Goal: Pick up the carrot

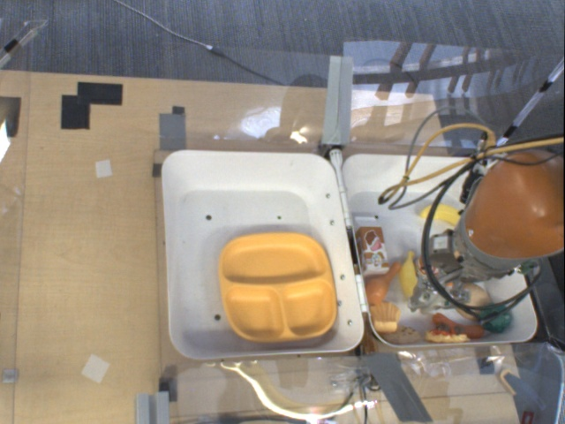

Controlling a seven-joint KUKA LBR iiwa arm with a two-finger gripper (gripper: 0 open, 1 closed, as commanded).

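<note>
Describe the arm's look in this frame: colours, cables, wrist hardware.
The arm shows a rounded orange band with a grey ring just below it. Yellow and black cables loop out from it over the right bin. Below the ring sits metal wrist hardware wrapped in thin black wires; the fingers' detail is too cluttered to make out.

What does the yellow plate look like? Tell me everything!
The yellow plate looks like smooth, shiny plastic, a rounded square with three hollows: one long one at the far side and two smaller ones at the near side. It lies flat, slightly turned, on the floor of the left bin, towards its near right corner. Nothing lies on it.
</note>
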